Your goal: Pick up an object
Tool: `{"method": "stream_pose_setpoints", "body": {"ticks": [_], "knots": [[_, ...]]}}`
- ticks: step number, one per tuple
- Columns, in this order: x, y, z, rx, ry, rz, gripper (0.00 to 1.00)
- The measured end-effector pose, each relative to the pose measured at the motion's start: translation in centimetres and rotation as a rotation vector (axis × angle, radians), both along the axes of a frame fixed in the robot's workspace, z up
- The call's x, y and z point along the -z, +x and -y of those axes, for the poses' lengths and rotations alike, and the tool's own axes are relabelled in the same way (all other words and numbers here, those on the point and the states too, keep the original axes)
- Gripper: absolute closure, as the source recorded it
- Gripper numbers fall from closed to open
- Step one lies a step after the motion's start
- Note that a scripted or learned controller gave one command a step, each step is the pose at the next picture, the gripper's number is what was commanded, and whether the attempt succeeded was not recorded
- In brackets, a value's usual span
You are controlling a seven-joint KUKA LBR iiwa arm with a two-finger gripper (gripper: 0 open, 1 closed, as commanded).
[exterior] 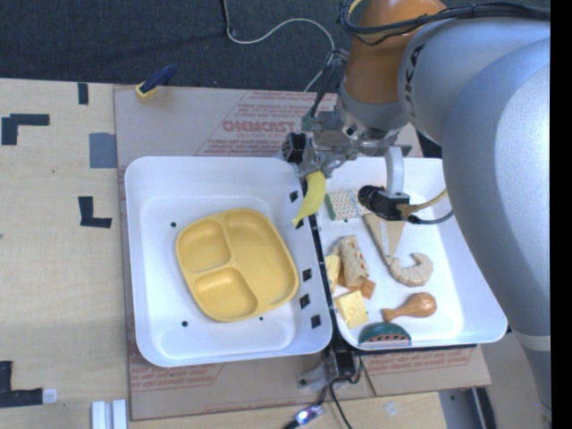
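Note:
My gripper (pixel 310 166) hangs over the divider between the two bins, near their far edge. A yellow banana (pixel 311 198) dangles upright from it, its top end caught between the fingers and its lower end over the divider. The right bin (pixel 465 315) holds toy food: a bread piece (pixel 355 260), cheese cubes (pixel 351 309), a croissant-like piece (pixel 412 268), a drumstick (pixel 411 307), a watermelon slice (pixel 386 333) and a pale wedge (pixel 386 234).
A yellow divided plate (pixel 236 263) lies in the left bin (pixel 143 239). A green and white piece (pixel 342 206) lies just right of the banana. The arm's bulk covers the right bin's far right side. A blue and yellow item (pixel 155 80) lies beyond the bins.

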State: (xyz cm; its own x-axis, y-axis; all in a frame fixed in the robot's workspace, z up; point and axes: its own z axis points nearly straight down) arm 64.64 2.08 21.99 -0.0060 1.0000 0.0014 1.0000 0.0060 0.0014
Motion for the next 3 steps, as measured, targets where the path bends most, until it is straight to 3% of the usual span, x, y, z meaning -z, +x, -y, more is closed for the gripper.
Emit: {"method": "stream_pose_setpoints", "body": {"ticks": [1, 3], "knots": [[-0.2, -0.4, -2.9, 0.003, -0.002, -0.003, 1.00], [-1.3, 0.6, -1.8, 0.005, -0.003, -0.003, 1.00]]}}
